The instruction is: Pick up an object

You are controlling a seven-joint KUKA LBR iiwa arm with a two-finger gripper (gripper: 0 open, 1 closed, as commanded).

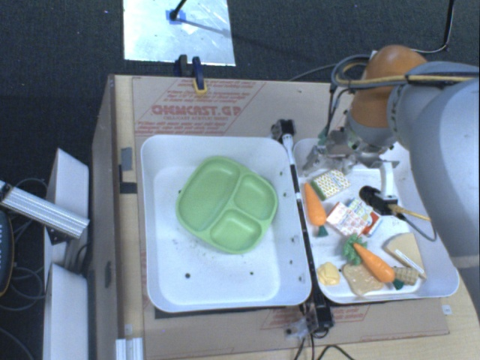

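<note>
My gripper hangs low over the far left part of the right bin. Just below it lies a pale yellow waffle-patterned cracker. An orange carrot rests along the bin's left wall. A red and white packet lies in the middle. Toward the front lie a second carrot, a yellow piece, a slice of toast, a pale cheese wedge and a small corn piece. I see nothing held in the gripper.
The left bin holds a light green divided plate, lying flat at its centre. The grey arm with its orange band covers the right bin's far right side. A divider rail runs between the bins.
</note>
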